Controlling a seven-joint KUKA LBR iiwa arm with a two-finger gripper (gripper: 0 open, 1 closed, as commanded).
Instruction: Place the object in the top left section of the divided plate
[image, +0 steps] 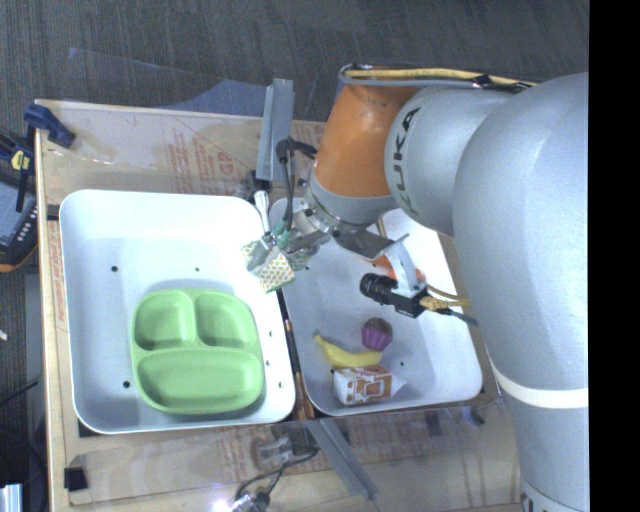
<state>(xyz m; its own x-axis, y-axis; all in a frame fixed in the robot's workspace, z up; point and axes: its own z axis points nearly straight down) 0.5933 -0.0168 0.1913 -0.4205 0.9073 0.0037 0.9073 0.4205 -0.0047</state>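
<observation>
The grey arm (470, 150) carries the letters "UKA" of its brand name, near the orange band (355, 140). Faint red print on the counter (180, 150), upper left of the frame, is too small to read.

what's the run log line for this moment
arm: over bin divide | gripper: small patterned object at its tip, grasp unclear | green divided plate: in left bin, nothing on it | right bin: banana, carton

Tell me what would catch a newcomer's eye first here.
The huge grey arm with its orange band dominates the right side, above the right bin. Next comes the bright green divided plate in the left bin. The gripper holds a small patterned object over the bins' shared edge.
</observation>
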